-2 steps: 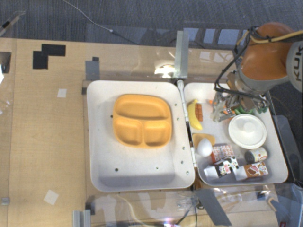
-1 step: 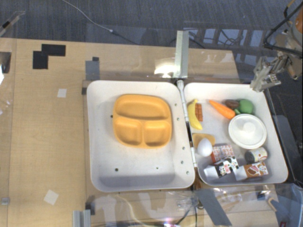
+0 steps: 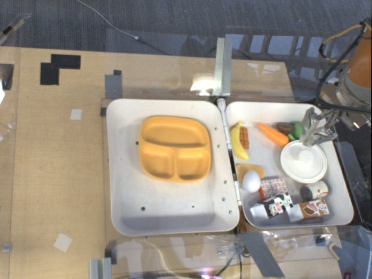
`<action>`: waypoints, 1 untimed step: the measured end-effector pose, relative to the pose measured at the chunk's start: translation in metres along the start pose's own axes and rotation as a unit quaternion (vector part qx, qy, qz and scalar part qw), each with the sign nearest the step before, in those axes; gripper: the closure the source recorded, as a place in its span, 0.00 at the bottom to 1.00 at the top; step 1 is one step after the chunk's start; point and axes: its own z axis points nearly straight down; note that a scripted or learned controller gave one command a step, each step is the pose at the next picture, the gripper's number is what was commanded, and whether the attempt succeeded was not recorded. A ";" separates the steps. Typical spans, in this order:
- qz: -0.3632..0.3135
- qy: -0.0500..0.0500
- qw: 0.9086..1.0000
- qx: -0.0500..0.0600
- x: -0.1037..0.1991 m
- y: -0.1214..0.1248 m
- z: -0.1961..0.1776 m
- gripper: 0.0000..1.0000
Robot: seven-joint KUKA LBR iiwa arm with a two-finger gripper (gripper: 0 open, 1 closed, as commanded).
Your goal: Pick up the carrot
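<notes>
My tool (image 3: 317, 127) sat low over the right-hand shallow white bin (image 3: 347, 205), near its far right corner. Metal fingers (image 3: 312, 122) looked parted, nothing between them, so released and carrying nothing.

The target, a small tapered orange carrot (image 3: 272, 133), lay flat on the bin floor just to my tool's left, apart from it. It ran at a slant, with its thick end toward me and its narrow tip pointing away.

Clutter around it:
- Green rounded piece (image 3: 297, 129) and dark brown lump (image 3: 285, 127), between the carrot's thick end and my tool, touching or nearly so.
- Round white bowl (image 3: 303, 160), just below my tool.
- Yellow banana-like piece (image 3: 238, 142) with a reddish sausage-like strip (image 3: 244, 137) on it, beyond the carrot's tip.
- White egg (image 3: 251, 181) and small printed cartons (image 3: 280, 205), further down, well clear.

My call for a good grasp: shift left, turn the wrist so the fingers close across the carrot's short axis, aim mid-body rather than the thin tip, and come straight down. The main risk was clipping the green piece or pinching it along with the carrot.

Cartons carried print, too small to read. No brand legible.

The yellow three-compartment plastic tray (image 3: 174, 148) sat in the left bin (image 3: 125, 173), not relevant to this step.
</notes>
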 end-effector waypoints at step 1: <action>-0.145 0.000 0.989 -0.002 0.006 0.071 0.066 1.00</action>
